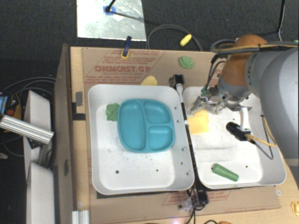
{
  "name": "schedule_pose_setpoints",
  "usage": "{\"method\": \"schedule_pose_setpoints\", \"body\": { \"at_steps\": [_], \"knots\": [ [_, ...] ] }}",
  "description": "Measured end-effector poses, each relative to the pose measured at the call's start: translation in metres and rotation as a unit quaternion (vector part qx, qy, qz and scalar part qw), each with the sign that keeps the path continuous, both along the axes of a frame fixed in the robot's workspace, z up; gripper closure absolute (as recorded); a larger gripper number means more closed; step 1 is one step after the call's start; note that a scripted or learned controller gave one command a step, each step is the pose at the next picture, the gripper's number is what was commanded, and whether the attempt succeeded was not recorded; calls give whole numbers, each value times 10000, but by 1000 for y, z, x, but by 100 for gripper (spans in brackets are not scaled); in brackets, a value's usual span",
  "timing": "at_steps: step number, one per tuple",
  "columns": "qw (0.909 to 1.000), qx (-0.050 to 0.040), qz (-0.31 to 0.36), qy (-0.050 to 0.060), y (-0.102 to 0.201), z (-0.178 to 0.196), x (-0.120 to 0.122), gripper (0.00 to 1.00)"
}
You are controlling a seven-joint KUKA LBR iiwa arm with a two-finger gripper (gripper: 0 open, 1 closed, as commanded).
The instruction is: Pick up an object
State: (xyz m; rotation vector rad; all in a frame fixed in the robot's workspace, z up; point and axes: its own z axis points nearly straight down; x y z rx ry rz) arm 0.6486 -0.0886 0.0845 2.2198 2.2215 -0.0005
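the pincer (pixel 205 105) hangs over the yellow block (pixel 198 123); i can't tell its state. the block looks light, maybe spongy, best pinched across its flat sides.

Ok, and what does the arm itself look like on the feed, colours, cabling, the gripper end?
The arm is a bulky, rounded grey body with an orange band above the wrist. Below the band sits a metallic silver gripper assembly. Thin dark cables loop around the wrist, and a black cable runs up toward the top edge. I can't make out any markings on it.
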Motion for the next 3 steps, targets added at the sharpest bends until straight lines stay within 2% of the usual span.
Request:
{"method": "schedule_pose_setpoints", "body": {
  "at_steps": [1,2,3],
  "knots": [
    [10000,2,-2,10,-2,0,-24,0],
    [10000,3,22,-22,-8,1,3,0],
    [10000,2,1,2,-7,0,-18,0]
  ]
}}
